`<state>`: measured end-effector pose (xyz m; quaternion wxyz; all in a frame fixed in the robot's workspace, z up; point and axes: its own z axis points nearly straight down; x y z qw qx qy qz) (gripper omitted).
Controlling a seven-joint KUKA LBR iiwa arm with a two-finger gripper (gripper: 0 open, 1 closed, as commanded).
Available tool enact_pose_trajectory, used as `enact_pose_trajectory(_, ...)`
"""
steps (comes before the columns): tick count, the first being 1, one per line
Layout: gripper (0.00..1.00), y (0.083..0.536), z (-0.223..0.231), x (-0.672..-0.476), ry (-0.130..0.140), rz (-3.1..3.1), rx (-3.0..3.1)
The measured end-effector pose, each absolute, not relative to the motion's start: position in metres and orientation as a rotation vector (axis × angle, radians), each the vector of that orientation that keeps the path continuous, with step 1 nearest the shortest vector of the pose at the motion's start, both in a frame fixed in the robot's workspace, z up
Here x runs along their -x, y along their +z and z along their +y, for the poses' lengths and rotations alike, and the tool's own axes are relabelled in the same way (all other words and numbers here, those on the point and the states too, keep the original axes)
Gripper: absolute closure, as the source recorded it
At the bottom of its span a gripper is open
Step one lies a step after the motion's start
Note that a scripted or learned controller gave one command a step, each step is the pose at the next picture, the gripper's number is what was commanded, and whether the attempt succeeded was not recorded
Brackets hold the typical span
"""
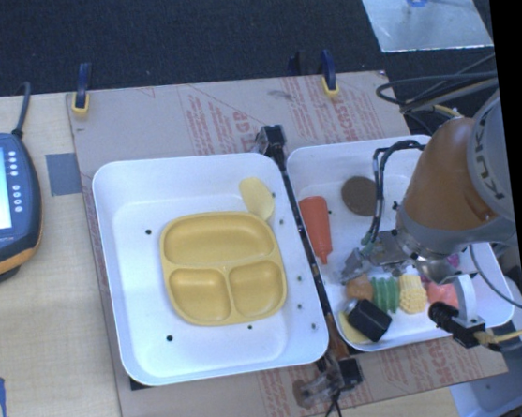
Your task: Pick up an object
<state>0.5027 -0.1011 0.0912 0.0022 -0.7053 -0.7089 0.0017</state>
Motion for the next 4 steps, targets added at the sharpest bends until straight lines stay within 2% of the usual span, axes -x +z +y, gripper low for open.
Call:
enact_pose_trajectory(1,0.0,0.092,-0.093,-0.526,0.004,-2.226,2.213)
enact_pose_trajectory(2,0.0,0.092,-0.134,-0.592,0.003,-2.225,2.216)
enact_pose_trajectory(3,0.0,0.092,-0.109,-0.638,0.005,-2.225,2.216)
enact_pose_trajectory(4,1.0,0.105,-0.11,-0.639,0.003,-2.23,2.214)
